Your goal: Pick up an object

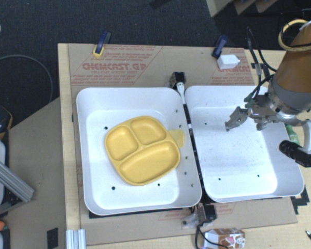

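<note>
Meanwhile the gripper (247,119) (fingers spread, nothing between them) hovers over the right bin (238,191), well apart from the yellow tray (141,149).

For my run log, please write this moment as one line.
arm: over right bin | gripper: open, holding nothing | yellow divided plate: in left bin, untouched | pick: not done

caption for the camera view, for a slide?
Gripper hovers over the right bin; a yellow divided plate lies in the left bin.
</note>
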`<act>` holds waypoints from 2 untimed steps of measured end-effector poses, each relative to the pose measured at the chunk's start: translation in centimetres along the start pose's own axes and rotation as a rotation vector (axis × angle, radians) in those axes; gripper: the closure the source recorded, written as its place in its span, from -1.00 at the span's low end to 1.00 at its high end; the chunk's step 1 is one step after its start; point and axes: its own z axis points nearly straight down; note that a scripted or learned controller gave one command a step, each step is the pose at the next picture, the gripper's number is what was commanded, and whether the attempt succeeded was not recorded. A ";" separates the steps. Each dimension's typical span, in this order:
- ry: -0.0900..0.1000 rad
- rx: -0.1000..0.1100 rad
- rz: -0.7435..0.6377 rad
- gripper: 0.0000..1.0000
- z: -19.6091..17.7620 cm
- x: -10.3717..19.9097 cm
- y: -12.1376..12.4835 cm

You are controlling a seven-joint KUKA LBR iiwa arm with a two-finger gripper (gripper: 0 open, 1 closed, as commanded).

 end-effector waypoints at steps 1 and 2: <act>0.001 -0.008 -0.006 -1.00 -7.0 4.8 -3.6; 0.003 -0.017 -0.009 -1.00 -19.5 11.3 -5.9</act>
